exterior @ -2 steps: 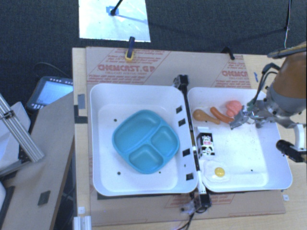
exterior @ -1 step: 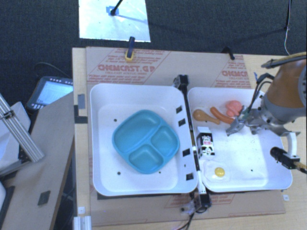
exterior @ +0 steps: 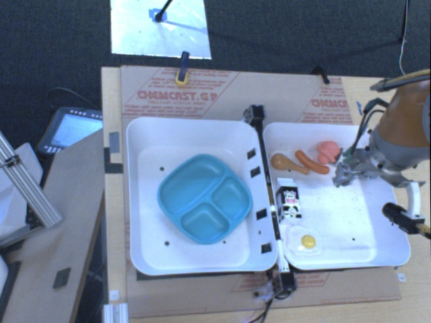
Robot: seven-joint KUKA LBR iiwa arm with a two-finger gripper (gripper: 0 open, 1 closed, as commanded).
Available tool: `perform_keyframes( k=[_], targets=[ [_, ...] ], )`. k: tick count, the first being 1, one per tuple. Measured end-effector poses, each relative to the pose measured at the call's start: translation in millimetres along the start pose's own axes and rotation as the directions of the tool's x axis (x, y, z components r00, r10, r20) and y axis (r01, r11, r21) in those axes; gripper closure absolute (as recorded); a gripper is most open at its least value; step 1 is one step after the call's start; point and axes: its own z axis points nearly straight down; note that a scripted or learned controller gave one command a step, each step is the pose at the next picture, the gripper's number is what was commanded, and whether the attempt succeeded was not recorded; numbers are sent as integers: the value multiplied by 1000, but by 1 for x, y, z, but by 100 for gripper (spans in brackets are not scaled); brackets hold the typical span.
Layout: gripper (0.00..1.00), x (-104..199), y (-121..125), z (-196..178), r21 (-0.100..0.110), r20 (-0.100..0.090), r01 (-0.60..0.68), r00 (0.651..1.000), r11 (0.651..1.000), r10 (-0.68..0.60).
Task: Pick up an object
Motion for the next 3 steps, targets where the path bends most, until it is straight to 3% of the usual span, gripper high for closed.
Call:
perform_keyframes(
  k=[1, 2, 3],
  targets=[
    [100, 0, -3, -64, -4, 1, 2, 1000, 1000, -2],
    [100, -1, -1, -102, -2, 0, 2, 1000, 1000, -2],
    [100, 60, -8, -103, 2, -4, 8, 1000, 1000, -8]
  ],
)
